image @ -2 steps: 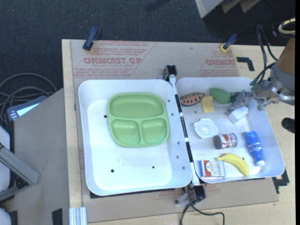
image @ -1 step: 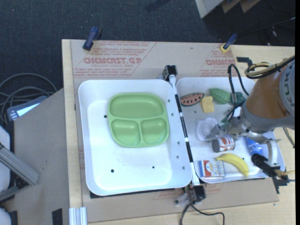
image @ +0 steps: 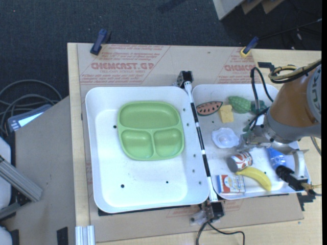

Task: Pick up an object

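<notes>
The right bin (image: 204, 93) holds several small objects. A watermelon slice (image: 209, 107), a yellow block (image: 226, 114) and a green toy (image: 239, 104) lie at its back. A clear plastic cup (image: 225, 138) sits near the middle. Toward the front lie a red and white can (image: 241, 161), a banana (image: 257, 177), a small carton (image: 231, 184) and a blue item (image: 277, 158). My gripper (image: 250, 143) hangs low over the bin's middle, just above the can and right of the clear cup. The wrist hides what is directly under it.
The left bin (image: 97, 152) carries a green divided plate (image: 150, 130). A black clamp (image: 185, 77) sits where the bins meet at the back. The grey arm with its orange band (image: 294, 98) covers the right bin's right side, with black cables (image: 260, 80) looping above it.
</notes>
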`<state>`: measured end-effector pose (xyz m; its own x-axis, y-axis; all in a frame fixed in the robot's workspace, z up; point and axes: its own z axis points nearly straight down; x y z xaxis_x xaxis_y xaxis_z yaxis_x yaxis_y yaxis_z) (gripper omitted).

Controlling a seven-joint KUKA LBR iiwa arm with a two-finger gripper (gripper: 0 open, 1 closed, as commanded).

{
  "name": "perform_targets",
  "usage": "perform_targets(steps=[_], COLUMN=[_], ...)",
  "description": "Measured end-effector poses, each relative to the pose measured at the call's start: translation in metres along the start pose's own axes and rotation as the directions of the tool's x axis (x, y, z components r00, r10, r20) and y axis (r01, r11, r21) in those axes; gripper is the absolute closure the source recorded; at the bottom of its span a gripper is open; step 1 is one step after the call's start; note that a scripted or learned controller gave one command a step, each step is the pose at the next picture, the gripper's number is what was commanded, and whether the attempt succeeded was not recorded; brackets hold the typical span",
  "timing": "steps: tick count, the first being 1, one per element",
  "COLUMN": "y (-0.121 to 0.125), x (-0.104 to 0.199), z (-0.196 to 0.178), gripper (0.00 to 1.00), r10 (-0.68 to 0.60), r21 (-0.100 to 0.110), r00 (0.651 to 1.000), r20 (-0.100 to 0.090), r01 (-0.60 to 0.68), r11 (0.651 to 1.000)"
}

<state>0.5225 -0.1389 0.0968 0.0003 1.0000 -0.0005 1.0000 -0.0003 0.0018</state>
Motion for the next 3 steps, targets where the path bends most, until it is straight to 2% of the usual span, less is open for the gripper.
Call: perform_targets(steps=[1, 2, 3], y=[0.000, -0.024, -0.023], x=[0.000, 0.034, 0.034], z=[0.000, 0.012, 0.002], gripper=[0.00, 0.00, 1.00], r10=[0.000, -0.001, -0.001], r21=[0.000, 0.002, -0.002], r00=[1.000, 1.000, 1.000], r20=[0.000, -0.001, 0.000], r01=[0.000, 0.001, 0.001], r11=[1.000, 1.000, 1.000])
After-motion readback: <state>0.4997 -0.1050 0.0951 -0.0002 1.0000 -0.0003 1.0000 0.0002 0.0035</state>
